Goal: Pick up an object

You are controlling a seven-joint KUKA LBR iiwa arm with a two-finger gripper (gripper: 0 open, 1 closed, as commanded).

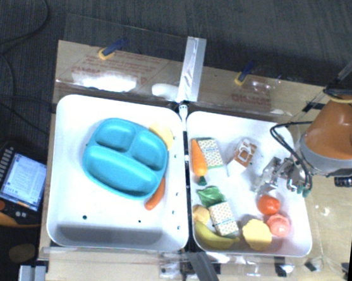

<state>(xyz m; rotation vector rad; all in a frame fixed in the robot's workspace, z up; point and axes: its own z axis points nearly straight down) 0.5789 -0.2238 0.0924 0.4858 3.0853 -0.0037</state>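
Observation:
My gripper point(279, 179) hangs low over the right side of the right bin point(257, 129), at the end of the grey arm with its orange band point(332, 127). Just below it lies a red tomato point(269, 204), with a pinkish-red fruit point(279, 225) beside that. Also in this bin are a yellow block point(256, 234), a banana point(213, 238), two patterned small boxes point(211, 152) point(224, 217), a carrot point(198, 159), a green vegetable point(211, 194) and a brown pretzel-like piece point(245, 153). Nothing shows between the gripper and the bin floor that it holds.
The left bin point(63, 174) holds a blue divided plate point(125, 156), a yellow piece point(162, 134) at its upper right and an orange carrot point(156, 195) at its lower right. The ridge between the bins point(184, 169) runs close to the carrot and boxes.

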